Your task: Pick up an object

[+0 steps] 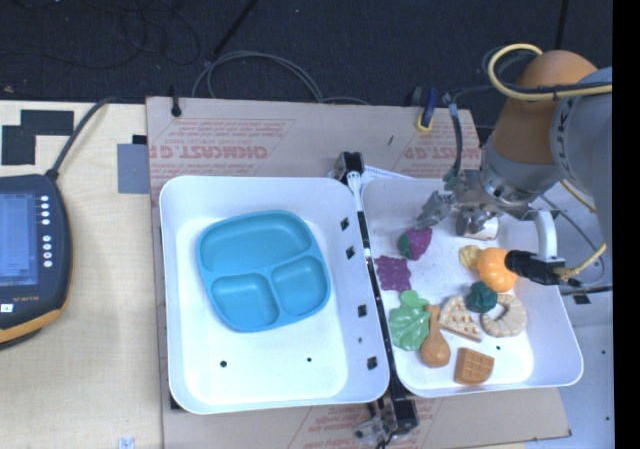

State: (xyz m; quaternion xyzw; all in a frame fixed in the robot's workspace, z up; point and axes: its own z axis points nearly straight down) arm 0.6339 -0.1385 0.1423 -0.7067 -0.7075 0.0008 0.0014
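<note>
The right bin (560,362) holds a loose clutter of small toy foods; the left bin (190,357) holds a blue tray (262,269). The arm (545,127) enters from the right and bends down over the far part of the right bin, wrist pointing down and to the left, with the tool (445,205) low above the bin floor. Whether the tool's jaws stand apart or together cannot be told from this view; nothing is seen between them. The nearest piece is a purple-and-green grape bunch (415,240), just nearer than the tool and slightly left, apparently apart from it. Nearer again lies a flat purple piece (393,273), then a green leafy piece (408,322) touching a tan pear (434,347). To the right are an orange fruit (494,268), a dark green piece (481,297), a wedge (459,320), a pale ring (507,317) and a waffle (474,367), closely packed. Judgement: these look like light, stiff moulded plastic, smooth and apt to slip or roll under a pinch, not fragile. The grape bunch is the best candidate, standing clear of its neighbours; it should be taken across its narrow width at mid-body. The packed group to the right offers little finger room.
</note>
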